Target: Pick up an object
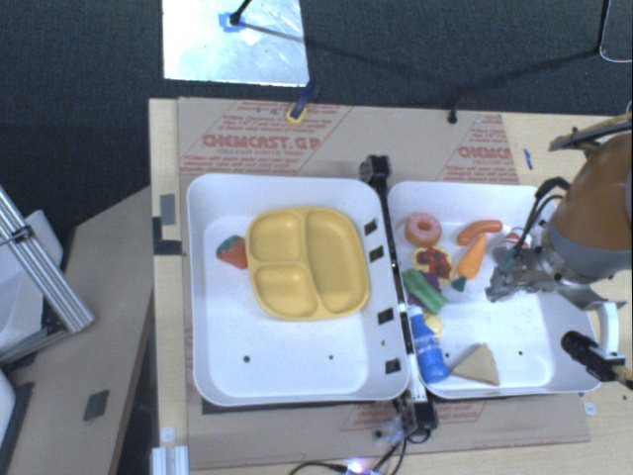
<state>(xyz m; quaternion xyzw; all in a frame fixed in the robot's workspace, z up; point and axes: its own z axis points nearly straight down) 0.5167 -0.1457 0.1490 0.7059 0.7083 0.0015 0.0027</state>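
Arm came in from the right over the right bin (534,369). Gripper (506,283) hung low in that bin, just right of the orange carrot (472,256); whether the jaws were apart or together, cannot tell. Nothing visible between them. Toy food lay in the right bin's left half: pink donut (423,230), hot dog (480,230), green vegetable (423,291), blue bottle (429,349), tan wedge (476,365). Left bin (213,364) held a yellow divided plate (305,262), with a strawberry (232,251) touching its left edge.
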